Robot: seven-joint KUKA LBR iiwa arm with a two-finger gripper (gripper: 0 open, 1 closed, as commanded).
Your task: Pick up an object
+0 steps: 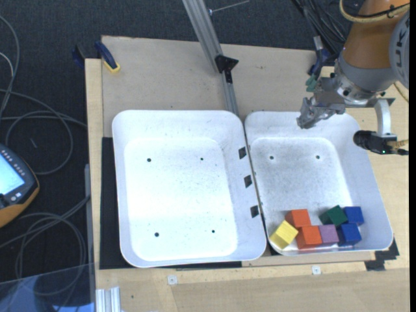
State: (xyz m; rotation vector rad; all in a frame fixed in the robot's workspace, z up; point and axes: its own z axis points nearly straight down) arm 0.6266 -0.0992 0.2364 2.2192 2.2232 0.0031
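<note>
Several small blocks lie clustered at the near edge of the right bin (364,174): a yellow block (284,234), two orange blocks (299,218) (309,236), a purple block (328,234), a green block (335,214) and two blue blocks (353,215) (349,233). My gripper (311,117) hangs over the far rim of the right bin, well away from the blocks, with nothing seen between its fingers.
The left bin (130,194) sits beside the right one, with black clips (247,181) along the shared edge. A slanted metal pole (208,38) rises behind the bins. Cables lie on the dark floor at the left and top right.
</note>
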